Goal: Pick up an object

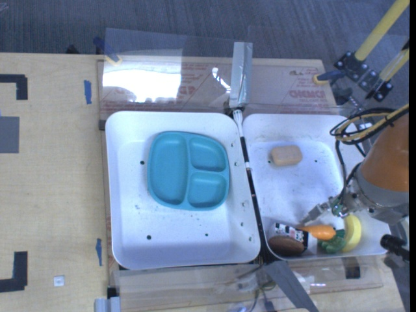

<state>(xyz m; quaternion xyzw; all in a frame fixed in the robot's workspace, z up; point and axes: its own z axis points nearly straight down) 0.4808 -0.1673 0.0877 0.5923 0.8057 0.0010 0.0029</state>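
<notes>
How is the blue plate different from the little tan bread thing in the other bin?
The blue plate is far bigger than the tan bread piece. The plate is bright blue and split into three compartments; the bread piece is pale tan and one plain lump. The plate lies in the left bin, the bread piece in the right bin, near its far side. Both have rounded corners, and each rests on a white bin floor.

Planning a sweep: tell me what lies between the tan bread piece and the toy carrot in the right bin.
Bare white bin floor separates bread piece from carrot, in the camera view.
</notes>
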